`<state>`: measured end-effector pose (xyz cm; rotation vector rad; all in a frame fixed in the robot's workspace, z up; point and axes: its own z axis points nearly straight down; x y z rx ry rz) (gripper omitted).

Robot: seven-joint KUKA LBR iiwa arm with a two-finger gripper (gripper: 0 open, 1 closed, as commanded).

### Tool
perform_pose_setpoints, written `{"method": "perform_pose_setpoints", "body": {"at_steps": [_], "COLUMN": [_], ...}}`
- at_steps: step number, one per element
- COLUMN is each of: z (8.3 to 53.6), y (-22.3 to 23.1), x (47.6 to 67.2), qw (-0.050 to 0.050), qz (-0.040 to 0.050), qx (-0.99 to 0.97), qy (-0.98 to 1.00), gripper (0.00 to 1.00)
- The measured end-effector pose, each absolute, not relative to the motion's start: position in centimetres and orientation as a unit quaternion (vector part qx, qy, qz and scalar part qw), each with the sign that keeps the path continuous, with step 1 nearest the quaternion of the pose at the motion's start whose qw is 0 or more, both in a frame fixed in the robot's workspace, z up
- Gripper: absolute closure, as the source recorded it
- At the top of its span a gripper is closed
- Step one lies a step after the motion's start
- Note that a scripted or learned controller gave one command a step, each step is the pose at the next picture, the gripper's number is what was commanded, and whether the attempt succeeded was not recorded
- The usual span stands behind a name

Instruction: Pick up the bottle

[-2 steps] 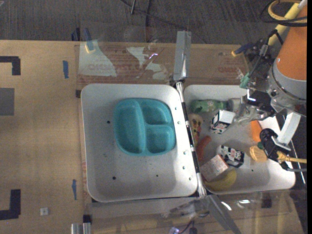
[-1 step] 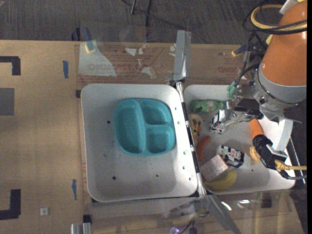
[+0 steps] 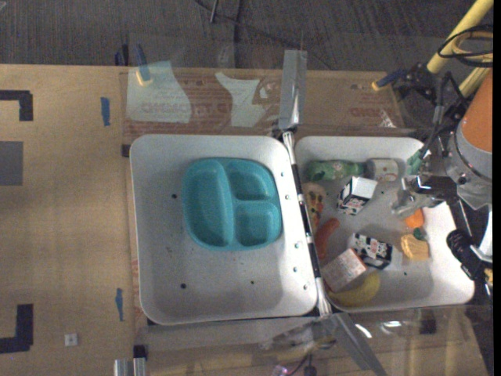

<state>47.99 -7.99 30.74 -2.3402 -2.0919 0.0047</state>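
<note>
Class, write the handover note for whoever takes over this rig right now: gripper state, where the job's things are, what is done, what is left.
Gripper: low over the right bin, near its right side, with nothing seen in its grasp.
Bottle: green, lying on its side at the right bin's far left corner, apart from the gripper.
Also there: small cartons, a banana and other toy food. The left bin holds a teal divided plate.
Done: nothing yet.
Left: move to the bottle, grasp, lift.
</note>
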Motion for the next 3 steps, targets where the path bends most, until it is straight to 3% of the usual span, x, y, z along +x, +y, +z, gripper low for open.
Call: {"method": "perform_pose_setpoints", "body": {"at_steps": [1, 2, 3], "z": [37.4, 35.1, 32.1], "y": [-11.2, -9.1, -6.5], "x": [49.8, 48.0, 48.0], "qw": [-0.002, 0.001, 0.001], "qz": [0.0000, 0.0008, 0.0006], "qx": [-0.648, -0.610, -0.580], "qy": [-0.762, -0.793, -0.815], "gripper": [1.00, 1.00, 1.00]}}
